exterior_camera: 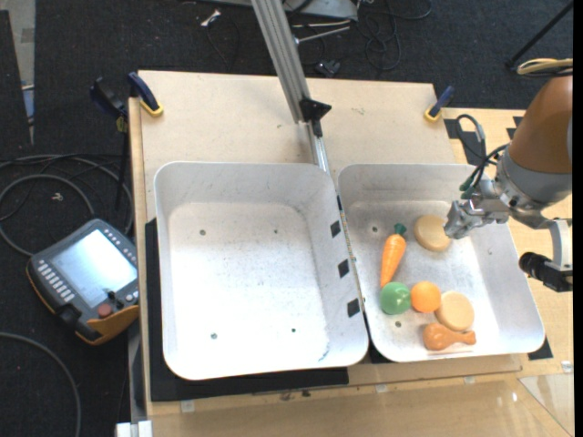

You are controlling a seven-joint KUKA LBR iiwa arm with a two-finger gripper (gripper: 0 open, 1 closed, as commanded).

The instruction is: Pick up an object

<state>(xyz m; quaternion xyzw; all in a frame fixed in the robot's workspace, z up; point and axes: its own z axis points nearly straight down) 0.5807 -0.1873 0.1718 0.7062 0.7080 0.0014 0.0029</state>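
The right bin point(510, 285) holds several toy foods. An orange carrot point(392, 255) with a green top lies near its middle, and a green ball point(394, 298) and an orange ball point(425, 296) sit below it. A pale round piece point(455, 311) and an orange drumstick-shaped piece point(444, 337) lie at the front. A cream disc point(431, 233) rests toward the back. My gripper point(458, 221) reaches in from the right, its tip right beside the cream disc's right edge.
The left bin point(182, 189) stands beside the right one, sharing a middle wall. A slanted metal pole point(284, 48) rises behind the bins. Clamps point(146, 94) hold the wooden bench at its back corners. A teach pendant point(86, 280) lies on the floor at left.
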